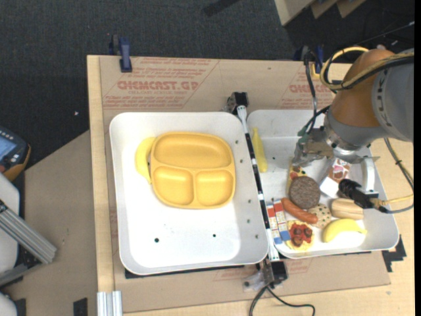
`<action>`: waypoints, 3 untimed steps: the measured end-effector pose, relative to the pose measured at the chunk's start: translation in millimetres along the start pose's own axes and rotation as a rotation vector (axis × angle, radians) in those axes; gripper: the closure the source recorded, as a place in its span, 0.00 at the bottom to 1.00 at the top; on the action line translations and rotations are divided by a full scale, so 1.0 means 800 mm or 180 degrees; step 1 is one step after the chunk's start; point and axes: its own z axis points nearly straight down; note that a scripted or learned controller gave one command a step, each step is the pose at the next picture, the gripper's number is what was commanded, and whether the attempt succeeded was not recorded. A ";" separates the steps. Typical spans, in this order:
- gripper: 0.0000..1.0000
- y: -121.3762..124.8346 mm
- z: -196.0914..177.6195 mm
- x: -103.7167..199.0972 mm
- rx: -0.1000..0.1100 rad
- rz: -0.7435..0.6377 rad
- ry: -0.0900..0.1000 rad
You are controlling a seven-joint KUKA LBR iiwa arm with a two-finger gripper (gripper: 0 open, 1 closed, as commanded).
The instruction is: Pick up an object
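In the right bin (279, 125) my gripper (308, 153) hangs low, just above and behind a round brown patty (304, 192). The grey arm with its orange band (368, 78) comes in from the right and hides the bin's far right part. Around the patty lie a red sausage (300, 210), a tan bread roll (346, 209), a yellow banana-like piece (342, 229) and a small red cluster (302, 233). A yellow stick (259, 151) lies along the bin's left wall.
The left bin (191, 245) holds a yellow divided plate (193, 168) with a yellow rim piece (142, 158) poking out at its left. A striped card (278, 220) and a red-white item (339, 171) also sit in the right bin. Black clamps (238, 101) mark where the two bins meet.
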 end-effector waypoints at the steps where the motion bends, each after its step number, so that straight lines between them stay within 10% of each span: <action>1: 0.00 0.000 0.001 0.000 0.0004 0.0000 0.0000; 3: 0.00 -0.036 0.026 0.021 0.0022 -0.0003 0.0002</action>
